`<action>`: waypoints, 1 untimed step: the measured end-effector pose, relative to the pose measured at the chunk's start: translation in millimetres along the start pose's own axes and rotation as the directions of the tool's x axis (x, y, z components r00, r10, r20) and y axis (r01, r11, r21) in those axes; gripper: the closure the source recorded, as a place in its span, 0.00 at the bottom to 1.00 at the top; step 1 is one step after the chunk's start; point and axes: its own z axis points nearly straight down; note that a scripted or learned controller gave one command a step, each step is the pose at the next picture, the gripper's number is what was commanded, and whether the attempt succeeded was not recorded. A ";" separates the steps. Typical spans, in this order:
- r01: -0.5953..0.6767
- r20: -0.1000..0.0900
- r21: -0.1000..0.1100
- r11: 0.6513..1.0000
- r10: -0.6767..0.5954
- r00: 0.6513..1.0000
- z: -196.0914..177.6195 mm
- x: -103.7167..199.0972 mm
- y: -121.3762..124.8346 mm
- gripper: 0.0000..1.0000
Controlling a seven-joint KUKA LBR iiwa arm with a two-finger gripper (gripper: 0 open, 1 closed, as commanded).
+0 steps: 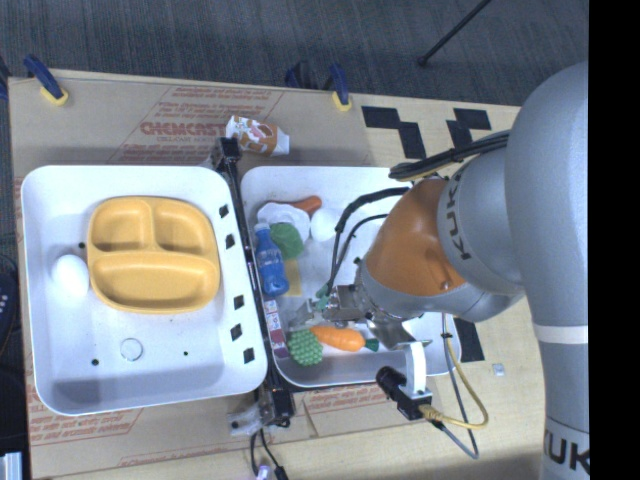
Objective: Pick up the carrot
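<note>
The carrot [338, 339] lies in the right bin [335, 370], near that bin's front wall. Its long axis runs roughly left to right across the view, tilted slightly, with the blunter orange end toward the left and the narrower end, tipped with a bit of green, toward the right. One such orange carrot lies here; a second orange-tipped piece [300, 208] lies well behind it near the bin's back wall, partly white, and what it is cannot be told.

The pincer [340, 316] hangs just above and behind the carrot, under the arm's orange band [415, 238]. Its fingers are hidden in shadow and clutter — whether they are apart or together cannot be told, and nothing is seen between them.

Just left of the pincer and touching the carrot's blunt end sits one bumpy green piece [304, 347]. Farther left and behind, one blue bottle [269, 261] lies lengthwise along the bin's left wall, and one smooth green object [287, 240] sits beside it. One white rounded thing [322, 227] lies behind the pincer.

Two white bins stand side by side. The left bin [50, 368], well away from the pincer, holds one yellow divided tray [153, 252] and one white egg-like ball [69, 275] just to the tray's left. One small packet [256, 136] rests on the cardboard beyond the bins — well behind the pincer.
</note>
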 end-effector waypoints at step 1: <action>0.000 0.000 0.000 1.000 0.000 1.000 0.0 0.0 0.0 0.00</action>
